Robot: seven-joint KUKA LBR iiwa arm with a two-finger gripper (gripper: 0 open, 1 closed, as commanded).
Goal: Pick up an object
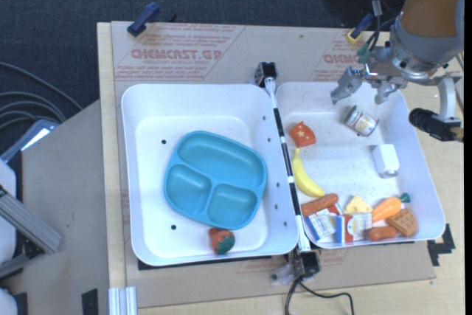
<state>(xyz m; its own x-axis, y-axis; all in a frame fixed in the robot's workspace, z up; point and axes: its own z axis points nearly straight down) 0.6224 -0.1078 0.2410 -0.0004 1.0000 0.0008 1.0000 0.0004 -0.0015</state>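
Note:
My gripper [365,90] hangs over the far part of the right bin [420,158], its two grey fingers spread apart with nothing between them. Just below it lies a small tin can [361,121] on its side. Further down the bin hold a white block [386,159], a red pepper piece [302,134], a banana [304,176], a sausage [319,204], a cheese wedge [358,206], a carrot [386,208], a waffle [403,222] and a red and white carton [326,225].
The left bin [140,158] holds a blue divided plate [214,178] and a strawberry [221,239] near its front wall. A black clamp [265,72] sits where the bins meet at the back. Cardboard [177,48] lies under both bins.

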